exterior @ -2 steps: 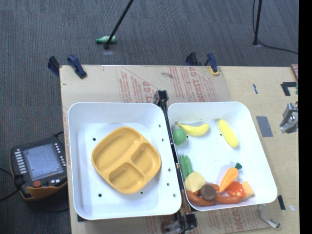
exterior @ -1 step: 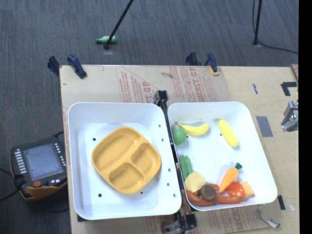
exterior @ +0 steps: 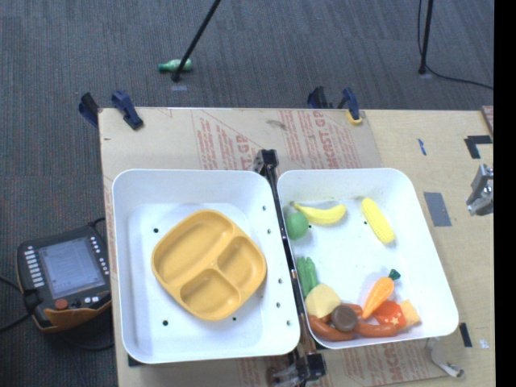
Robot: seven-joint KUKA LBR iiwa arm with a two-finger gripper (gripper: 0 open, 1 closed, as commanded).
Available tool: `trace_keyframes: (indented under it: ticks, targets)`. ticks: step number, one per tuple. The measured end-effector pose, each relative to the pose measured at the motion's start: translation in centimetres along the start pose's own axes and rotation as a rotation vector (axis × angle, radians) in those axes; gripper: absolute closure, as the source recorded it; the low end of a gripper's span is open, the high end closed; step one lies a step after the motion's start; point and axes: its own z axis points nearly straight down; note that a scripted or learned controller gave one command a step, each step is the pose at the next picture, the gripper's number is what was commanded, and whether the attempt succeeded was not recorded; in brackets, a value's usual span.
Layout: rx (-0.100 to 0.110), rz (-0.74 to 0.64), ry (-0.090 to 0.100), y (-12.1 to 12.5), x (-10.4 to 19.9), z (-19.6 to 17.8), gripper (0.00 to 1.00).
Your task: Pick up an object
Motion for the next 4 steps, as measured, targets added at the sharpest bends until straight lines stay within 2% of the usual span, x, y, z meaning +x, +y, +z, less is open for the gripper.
trace_keyframes:
  ticks: [3, 4]
  targets:
    - [0.022, -0.035, -0.004, 0.5, 0.4, -2.1, 1.0]
    - [-0.029, 0.159, 0.01, 0.5, -4.6, 5.2, 1.0]
